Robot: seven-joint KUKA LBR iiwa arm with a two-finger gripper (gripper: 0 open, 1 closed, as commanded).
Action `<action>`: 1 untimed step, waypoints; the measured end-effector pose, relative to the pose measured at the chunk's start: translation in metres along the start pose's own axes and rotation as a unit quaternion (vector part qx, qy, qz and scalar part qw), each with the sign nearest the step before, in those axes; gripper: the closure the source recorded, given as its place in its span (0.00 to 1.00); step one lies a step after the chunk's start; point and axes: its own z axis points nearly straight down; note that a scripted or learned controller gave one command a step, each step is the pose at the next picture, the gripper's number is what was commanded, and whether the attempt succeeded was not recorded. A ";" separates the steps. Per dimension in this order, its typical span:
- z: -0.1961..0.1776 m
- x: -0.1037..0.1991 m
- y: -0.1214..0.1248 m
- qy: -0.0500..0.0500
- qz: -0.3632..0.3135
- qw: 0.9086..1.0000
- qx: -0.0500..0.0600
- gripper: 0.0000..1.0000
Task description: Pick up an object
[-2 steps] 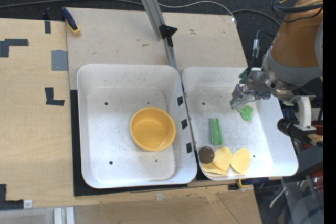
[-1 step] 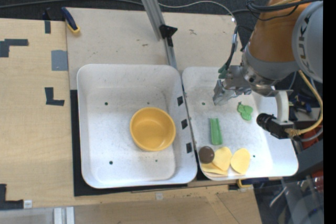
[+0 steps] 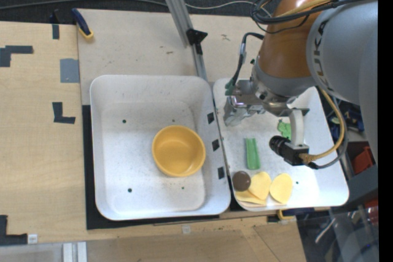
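Wood table (image 3: 37,150) w/ two bins; green stick (image 3: 252,153) lies flat in right bin (image 3: 325,187), below jaws (image 3: 236,112). Looks light, stiff, prob. slick; pinch mid-length across the narrow sides. Jaws: can't tell if open.

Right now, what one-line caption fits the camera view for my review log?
Arm's gripper hovers over right bin above green stick; yellow bowl sits in left bin.
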 end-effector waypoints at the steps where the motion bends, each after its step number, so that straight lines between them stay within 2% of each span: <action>1: 0.020 0.051 0.009 0.000 0.000 1.000 0.000 1.00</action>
